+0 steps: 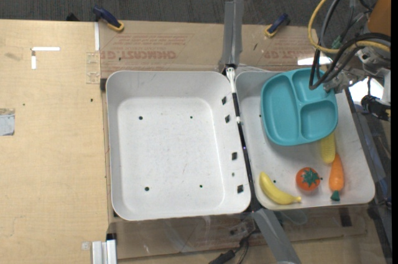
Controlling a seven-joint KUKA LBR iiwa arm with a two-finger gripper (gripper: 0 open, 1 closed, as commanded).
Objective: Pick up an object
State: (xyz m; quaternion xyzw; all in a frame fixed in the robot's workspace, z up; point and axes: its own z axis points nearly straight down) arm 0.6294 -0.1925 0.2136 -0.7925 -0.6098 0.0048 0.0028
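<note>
The hand [324,81] hangs at the upper right of the right bin [354,194], mostly lost among black and yellow cables, and from this slant it cannot be told how far it is open or whether it has hold of anything. It sits right at the upper right rim of the teal divided plate [298,109], which lies tilted against the far side of that bin; whether the two touch cannot be told. Below the hand, toward the near side of the bin, a yellow corn cob [328,149] pokes out from under the plate's lower right corner, and just beneath it lies an orange carrot [336,177] with its green end pointing at the near wall. Just left of the carrot sits a red tomato [308,179], and further down and left of the hand a yellow banana [277,189] curves along the bin floor. Well to the hand's left stands the left bin [118,151]. Both bins rest on the wooden desk [50,132].
</note>
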